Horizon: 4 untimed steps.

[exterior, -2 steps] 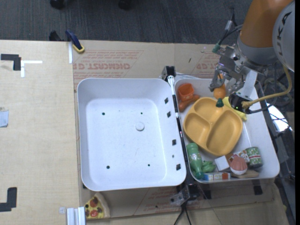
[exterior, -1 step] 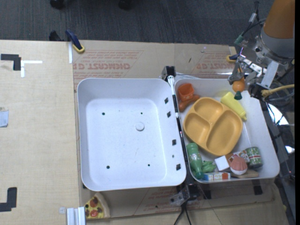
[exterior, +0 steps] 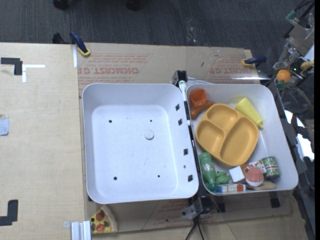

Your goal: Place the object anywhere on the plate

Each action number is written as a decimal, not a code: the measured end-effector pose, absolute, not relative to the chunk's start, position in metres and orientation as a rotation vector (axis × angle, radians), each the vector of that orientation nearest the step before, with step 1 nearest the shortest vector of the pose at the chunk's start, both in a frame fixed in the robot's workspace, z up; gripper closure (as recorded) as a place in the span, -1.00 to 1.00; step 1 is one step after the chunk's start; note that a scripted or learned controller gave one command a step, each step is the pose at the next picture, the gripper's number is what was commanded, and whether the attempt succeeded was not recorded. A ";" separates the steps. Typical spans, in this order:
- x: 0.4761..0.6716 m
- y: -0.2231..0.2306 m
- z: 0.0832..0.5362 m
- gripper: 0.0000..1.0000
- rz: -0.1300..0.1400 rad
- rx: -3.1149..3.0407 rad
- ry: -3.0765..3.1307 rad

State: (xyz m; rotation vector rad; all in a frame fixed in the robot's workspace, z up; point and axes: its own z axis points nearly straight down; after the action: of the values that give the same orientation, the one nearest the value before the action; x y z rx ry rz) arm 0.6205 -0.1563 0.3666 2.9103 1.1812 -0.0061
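A yellow-orange divided plate lies in the right bin, with nothing on its three compartments. Around it in that bin are an orange cup at the back left, a yellow wedge-shaped object touching the plate's back right rim, and a green bottle at the front left. At the front right are a white cube, a red and white round item, a green can and a small flat box.
The left bin holds only a small pale disc near its middle. A toy pizza slice lies on the bench in front of the left bin. Clamps and cables crowd the back right corner.
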 end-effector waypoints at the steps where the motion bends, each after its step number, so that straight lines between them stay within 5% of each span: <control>1: 0.640 -0.130 0.437 1.00 -0.006 3.030 0.826; 2: 0.652 -0.123 0.474 1.00 -0.007 3.085 0.593; 4: 0.654 -0.223 0.513 1.00 -0.008 3.123 0.341</control>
State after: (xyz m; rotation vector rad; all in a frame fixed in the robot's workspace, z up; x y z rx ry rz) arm 0.6538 -0.2228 0.5126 3.1234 0.3414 -0.0079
